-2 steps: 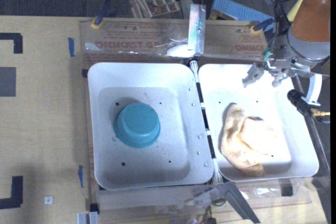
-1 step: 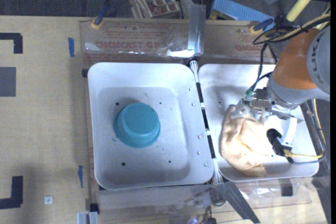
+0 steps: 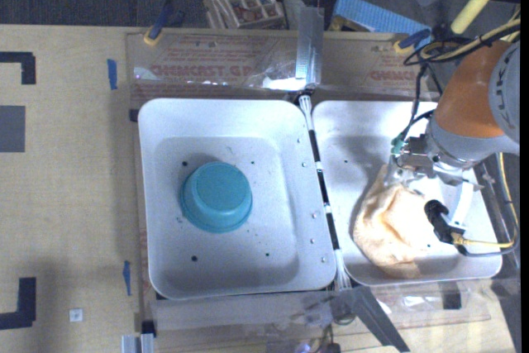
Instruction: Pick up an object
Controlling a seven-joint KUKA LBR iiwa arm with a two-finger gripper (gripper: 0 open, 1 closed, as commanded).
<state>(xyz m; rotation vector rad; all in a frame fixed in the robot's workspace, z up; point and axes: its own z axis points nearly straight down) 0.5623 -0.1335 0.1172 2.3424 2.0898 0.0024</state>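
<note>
Here, the arm [image 3: 471,107] hangs over the right bin [image 3: 347,128], jaws [image 3: 417,178] pressed at the cloth's [image 3: 393,227] two o'clock edge; their width I cannot tell. The limp cloth may slip free. The bowl [image 3: 216,196] sits in the left bin [image 3: 165,128].

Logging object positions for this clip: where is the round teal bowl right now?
The round teal bowl sits upside down in the left white bin, left of centre on its floor, apart from the arm over the right bin.
</note>
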